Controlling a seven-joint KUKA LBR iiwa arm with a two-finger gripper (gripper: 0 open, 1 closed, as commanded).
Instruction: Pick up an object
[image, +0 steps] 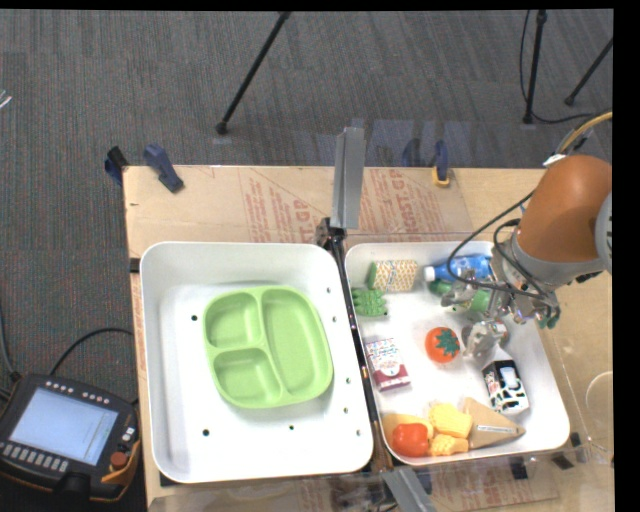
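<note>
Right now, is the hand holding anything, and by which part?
Cannot tell. The hand hangs low in the right bin, beside the orange ball, but nothing shows gripped in it from this slant.

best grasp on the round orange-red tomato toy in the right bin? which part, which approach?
Probably across the widest middle of the round orange-red tomato toy, from straight above. It sits alone on bare bin floor, with gaps on its left and right for the fingers. The gripper is just to its right, so a short shift left should do.
</note>
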